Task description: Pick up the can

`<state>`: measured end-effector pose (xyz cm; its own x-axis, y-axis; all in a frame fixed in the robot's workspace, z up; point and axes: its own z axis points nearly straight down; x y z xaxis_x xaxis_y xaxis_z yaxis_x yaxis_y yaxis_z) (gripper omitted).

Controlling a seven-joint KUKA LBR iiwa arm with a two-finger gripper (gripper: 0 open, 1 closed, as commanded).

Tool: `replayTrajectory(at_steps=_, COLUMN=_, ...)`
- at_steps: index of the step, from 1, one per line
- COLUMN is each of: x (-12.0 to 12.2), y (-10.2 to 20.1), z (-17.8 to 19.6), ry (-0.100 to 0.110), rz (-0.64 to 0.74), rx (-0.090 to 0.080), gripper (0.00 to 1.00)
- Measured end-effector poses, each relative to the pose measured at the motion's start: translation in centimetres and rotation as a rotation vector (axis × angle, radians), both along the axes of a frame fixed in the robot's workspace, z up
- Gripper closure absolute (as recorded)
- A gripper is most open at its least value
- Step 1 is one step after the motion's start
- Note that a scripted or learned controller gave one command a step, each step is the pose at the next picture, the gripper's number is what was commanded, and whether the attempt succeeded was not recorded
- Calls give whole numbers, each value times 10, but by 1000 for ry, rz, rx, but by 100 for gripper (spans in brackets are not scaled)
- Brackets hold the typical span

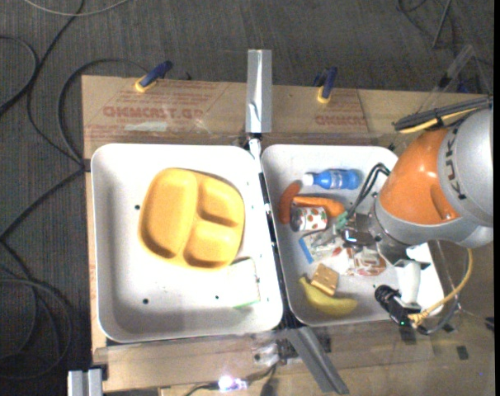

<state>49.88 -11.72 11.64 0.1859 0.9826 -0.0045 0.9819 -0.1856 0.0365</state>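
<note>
In the left bin (118,304) a moulded yellow tray (194,218) with three smooth compartments lies at a slant, well apart from the work. The right bin (276,221) crowds everything together: the can (308,218), a short cylinder with a printed label, lies on its side near the bin's left wall, below a blue-capped bottle (332,179) and above a banana (326,300). The claw (359,239), beneath the orange-banded arm, hangs just right of the can, probably lining up; whether it grips anything I cannot tell.

arm (448,188) cut off at right edge, hiding bin (275,221) corner
</note>
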Motion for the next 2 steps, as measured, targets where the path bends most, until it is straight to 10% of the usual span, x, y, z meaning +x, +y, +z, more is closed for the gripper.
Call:
replayTrajectory(at_steps=1, x=-3, y=0, z=-6, ry=-12, rz=131, rx=-17, gripper=0)
replayTrajectory(at_steps=2, x=-14, y=-36, z=159, ry=37, rz=247, rx=4, gripper=0)
